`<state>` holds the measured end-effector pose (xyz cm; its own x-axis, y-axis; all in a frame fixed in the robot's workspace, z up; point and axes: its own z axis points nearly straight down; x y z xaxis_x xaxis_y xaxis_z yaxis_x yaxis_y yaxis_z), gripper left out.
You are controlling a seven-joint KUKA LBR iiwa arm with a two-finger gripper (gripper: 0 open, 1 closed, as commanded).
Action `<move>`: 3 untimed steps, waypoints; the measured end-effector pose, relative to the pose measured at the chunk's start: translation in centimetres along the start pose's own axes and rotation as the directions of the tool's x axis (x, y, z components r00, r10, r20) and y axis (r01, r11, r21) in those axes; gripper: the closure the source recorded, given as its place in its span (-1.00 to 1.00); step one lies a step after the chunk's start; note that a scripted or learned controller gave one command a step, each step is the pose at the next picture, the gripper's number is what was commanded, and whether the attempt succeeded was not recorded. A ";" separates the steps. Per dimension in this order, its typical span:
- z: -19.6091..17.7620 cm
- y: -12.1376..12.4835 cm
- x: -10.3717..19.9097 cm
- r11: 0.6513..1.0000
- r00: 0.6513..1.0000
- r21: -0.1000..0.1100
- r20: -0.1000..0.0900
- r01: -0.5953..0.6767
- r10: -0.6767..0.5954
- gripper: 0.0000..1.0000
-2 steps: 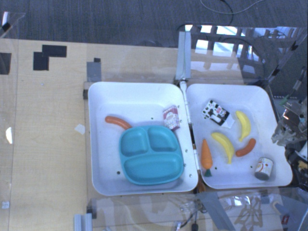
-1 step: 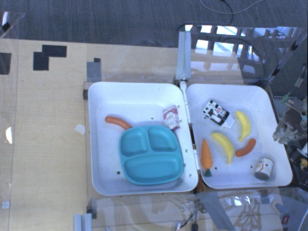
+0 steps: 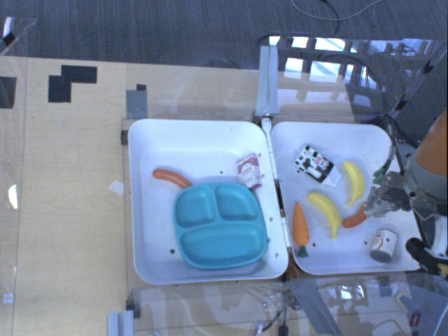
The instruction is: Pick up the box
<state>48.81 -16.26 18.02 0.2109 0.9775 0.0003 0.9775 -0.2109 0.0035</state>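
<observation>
The black-and-white patterned box [image 3: 313, 163] lies tilted in the right bin [image 3: 334, 133], near its back-left corner. Two bananas [image 3: 325, 212] lie just right of and in front of it, a carrot [image 3: 299, 227] by the left wall. The end effector [image 3: 381, 200] hangs at the bin's right edge over a small red sausage [image 3: 354, 219], a white cup [image 3: 383, 245] nearby. The left bin [image 3: 150, 145] holds a blue divided plate [image 3: 219, 224].

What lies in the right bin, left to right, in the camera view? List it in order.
Carrot → black-and-white box → lower banana → upper banana → small can → pincer. The red piece under the pincer overlaps the bananas' span, so it is left out.
</observation>
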 end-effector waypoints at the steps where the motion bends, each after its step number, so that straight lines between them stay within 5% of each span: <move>1: -1.1 0.2 0.1 1.000 1.000 -0.006 0.000 0.003 -0.003 1.00; 2: -2.2 0.4 0.2 1.000 1.000 -0.011 0.000 0.006 -0.006 1.00; 3: -10.5 4.8 3.0 0.987 0.987 -0.002 0.000 -0.160 0.160 1.00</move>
<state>54.14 -14.38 28.57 0.3643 0.9313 0.0004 0.9313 -0.3643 0.0055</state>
